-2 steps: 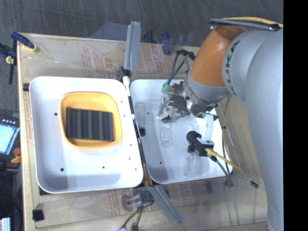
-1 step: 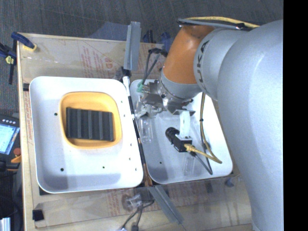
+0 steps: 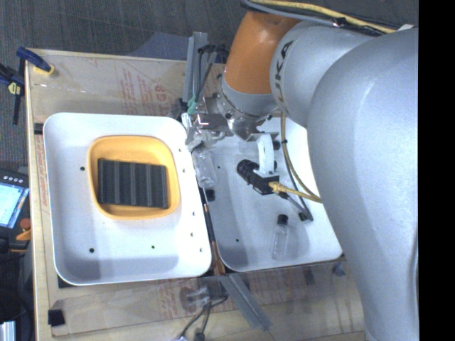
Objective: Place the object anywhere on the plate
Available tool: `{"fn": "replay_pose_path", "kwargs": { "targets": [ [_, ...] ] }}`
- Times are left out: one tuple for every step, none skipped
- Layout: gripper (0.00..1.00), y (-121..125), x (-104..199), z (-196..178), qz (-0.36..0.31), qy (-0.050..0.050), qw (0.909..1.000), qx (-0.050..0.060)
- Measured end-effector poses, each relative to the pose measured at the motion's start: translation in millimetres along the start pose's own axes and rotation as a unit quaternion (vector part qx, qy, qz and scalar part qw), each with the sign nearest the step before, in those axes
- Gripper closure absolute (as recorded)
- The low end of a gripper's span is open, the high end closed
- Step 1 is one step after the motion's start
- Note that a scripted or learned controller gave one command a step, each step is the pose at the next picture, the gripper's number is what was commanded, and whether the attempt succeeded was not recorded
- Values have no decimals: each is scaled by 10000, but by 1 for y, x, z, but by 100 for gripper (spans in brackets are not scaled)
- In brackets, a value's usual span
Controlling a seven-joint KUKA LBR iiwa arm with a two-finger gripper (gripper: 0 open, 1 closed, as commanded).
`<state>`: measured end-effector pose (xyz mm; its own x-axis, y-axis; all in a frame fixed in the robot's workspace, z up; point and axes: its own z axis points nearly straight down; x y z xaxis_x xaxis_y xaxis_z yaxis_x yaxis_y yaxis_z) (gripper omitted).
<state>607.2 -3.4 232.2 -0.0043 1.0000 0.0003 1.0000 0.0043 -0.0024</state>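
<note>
A yellow plate (image 3: 133, 150) with a dark ridged centre lies in the left bin (image 3: 71, 247). A small clear bottle with a black cap (image 3: 280, 237) lies in the right bin (image 3: 242, 251), near its front edge. My gripper (image 3: 202, 155) hangs over the left edge of the right bin, close to the wall between the two bins. It is to the right of the plate and well behind and left of the bottle. The wrist hides much of the gripper, and I see nothing clearly held in it.
The grey arm with its orange band (image 3: 259, 48) covers the back and right side of the right bin. A black connector with a yellow cable (image 3: 257, 177) hangs from the wrist over that bin. A metal bracket (image 3: 245, 305) juts out below the bins.
</note>
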Motion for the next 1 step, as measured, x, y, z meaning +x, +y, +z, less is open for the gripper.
{"fn": "replay_pose_path", "kwargs": {
  "targets": [
    [0,0,1,0,-4,3,10000,2]
  ]
}}
